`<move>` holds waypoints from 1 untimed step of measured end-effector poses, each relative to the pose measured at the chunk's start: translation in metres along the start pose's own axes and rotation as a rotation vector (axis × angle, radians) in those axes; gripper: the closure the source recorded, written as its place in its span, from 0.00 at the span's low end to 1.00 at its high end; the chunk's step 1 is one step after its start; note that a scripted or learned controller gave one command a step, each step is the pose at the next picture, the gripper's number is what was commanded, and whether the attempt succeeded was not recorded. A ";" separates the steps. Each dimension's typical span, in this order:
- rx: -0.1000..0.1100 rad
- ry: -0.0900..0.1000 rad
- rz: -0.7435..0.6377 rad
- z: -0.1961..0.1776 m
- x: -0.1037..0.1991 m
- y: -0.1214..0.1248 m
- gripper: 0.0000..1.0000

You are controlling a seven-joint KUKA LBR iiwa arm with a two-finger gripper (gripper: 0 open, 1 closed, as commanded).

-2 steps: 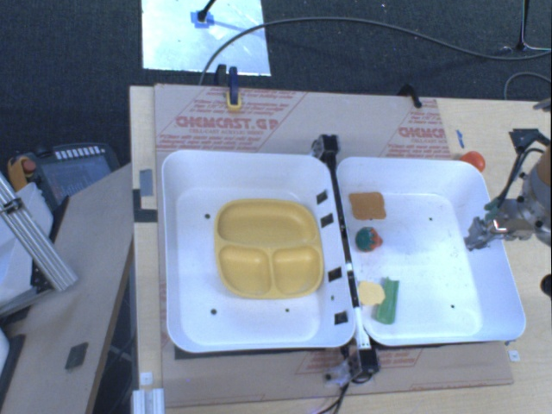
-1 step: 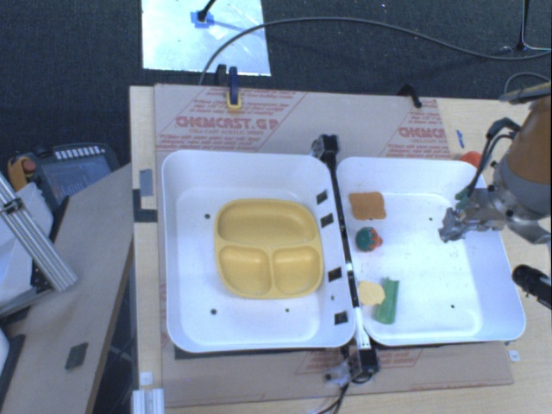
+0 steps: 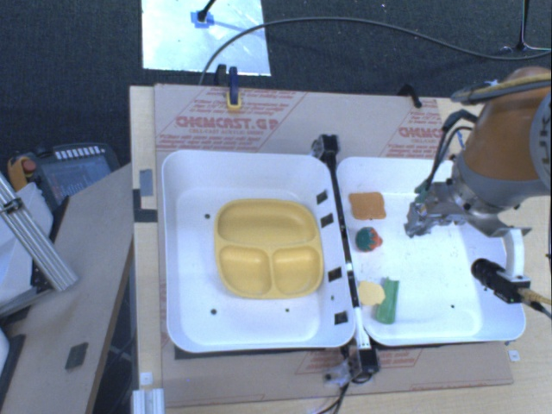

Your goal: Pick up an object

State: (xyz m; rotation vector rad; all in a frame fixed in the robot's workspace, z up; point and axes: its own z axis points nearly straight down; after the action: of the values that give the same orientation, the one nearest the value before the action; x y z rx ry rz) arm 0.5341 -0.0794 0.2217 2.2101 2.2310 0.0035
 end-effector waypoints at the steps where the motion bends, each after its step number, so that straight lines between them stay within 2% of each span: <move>1: 0.002 0.001 -0.001 -0.001 0.057 -0.004 1.00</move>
State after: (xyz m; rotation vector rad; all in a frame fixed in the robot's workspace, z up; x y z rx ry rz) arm 0.5298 -0.0225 0.2228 2.2106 2.2337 0.0032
